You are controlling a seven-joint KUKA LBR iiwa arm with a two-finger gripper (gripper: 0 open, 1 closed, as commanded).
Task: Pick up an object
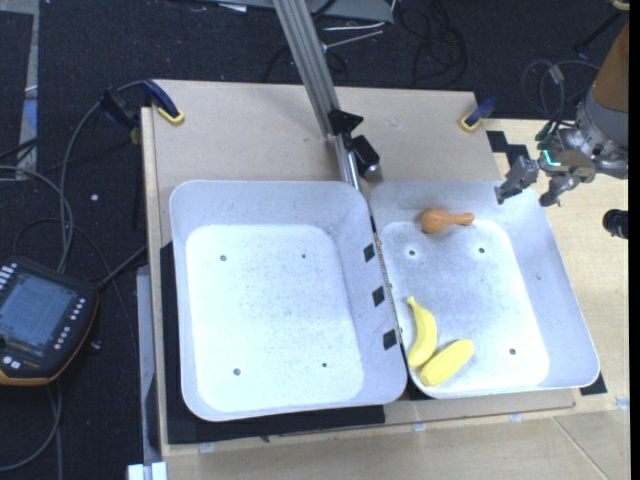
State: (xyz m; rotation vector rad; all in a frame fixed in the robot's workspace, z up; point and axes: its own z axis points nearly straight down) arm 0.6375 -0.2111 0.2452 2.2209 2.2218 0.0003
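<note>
My gripper (531, 189) hangs over the far right corner of the right bin (560, 298), its two dark fingers spread apart with nothing between them. An orange pear-shaped toy (443, 221) lies at the back of that bin, left of and slightly nearer than the gripper. A yellow banana (422, 329) lies near the bin's front left, and a yellow oblong piece (446, 362) rests against its lower end.
The left bin (190, 268) sits beside the right one, joined at a dark-marked seam. A slanted metal post (312, 58) rises from behind the bins. Yellow clamps (168, 115) hold the bench's back corners. A pendant lies far left.
</note>
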